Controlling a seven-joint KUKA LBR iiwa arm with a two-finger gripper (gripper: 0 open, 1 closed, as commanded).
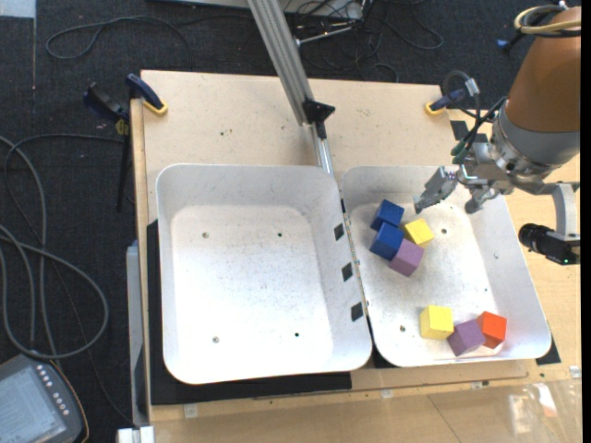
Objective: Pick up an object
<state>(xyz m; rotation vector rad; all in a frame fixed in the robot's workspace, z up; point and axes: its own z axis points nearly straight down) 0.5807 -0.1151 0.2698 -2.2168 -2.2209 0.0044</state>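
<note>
The right bin (513,280) holds several small blocks. In its upper middle, two blue blocks (388,227) sit clustered with a small yellow block (418,232) and a purple block (406,257). Near its front edge lie a yellow block (436,322), a purple block (466,336) and an orange block (494,327). My gripper (454,198) hangs over the far right part of that bin, up and to the right of the blue and yellow cluster. It is open, its fingers (433,193) spread with nothing between them.
The left bin (162,247) stands beside the right one, their rims meeting at the centre. A slanted metal pole (282,49) comes down to the bench behind the bins. Clamps (148,97) grip the bench's far corners. Cables lie on the floor.
</note>
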